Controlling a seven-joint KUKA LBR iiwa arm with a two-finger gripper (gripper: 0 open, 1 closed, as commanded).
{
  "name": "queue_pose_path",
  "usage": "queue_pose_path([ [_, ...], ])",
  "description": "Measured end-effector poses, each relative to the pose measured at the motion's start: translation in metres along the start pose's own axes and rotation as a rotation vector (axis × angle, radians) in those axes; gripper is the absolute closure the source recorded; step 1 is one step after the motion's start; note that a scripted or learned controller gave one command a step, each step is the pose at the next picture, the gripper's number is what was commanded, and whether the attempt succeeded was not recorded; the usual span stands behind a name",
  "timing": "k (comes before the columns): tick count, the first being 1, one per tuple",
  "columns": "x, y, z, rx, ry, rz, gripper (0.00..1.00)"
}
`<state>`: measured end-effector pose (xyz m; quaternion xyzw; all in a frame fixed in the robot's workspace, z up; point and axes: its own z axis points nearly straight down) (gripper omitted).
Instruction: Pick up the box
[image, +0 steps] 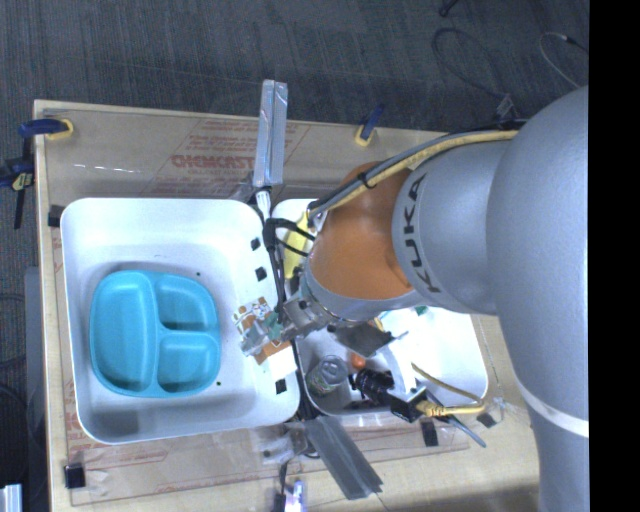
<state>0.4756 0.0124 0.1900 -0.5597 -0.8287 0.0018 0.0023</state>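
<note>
Two white bins are set side by side on the tabletop (150, 150), which is covered by a pale sheet with red print. A blue plate (155, 332) with three compartments is laid flat in the left bin (80, 300), toward its left half. The right bin (470, 375) is largely covered by the grey arm (480, 230), whose orange band (355, 245) is held over that bin's left part, near the wall shared by the two bins. A small brown, white and green thing, taken to be the box (262, 332), is seen at the right edge of the left bin, against the shared wall and just beside the wrist; it is near the plate's right rim but apart from it. Whether the box is touched by the jaws cannot be told, nor whether the jaws are open or closed, since they are hidden beneath the wrist. One blue clamp (45, 128) is fixed at the tabletop's far left corner and another (370, 122) on its far edge.
</note>
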Motion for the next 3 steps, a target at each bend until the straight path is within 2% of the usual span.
queue_pose_path([
  [1,0.032,0.014,-0.023,-0.003,-0.001,0.060,1.00],
  [2,0.069,0.028,-0.110,-0.003,0.000,0.307,1.00],
  [3,0.068,0.028,-0.110,-0.003,0.000,0.307,0.00],
])
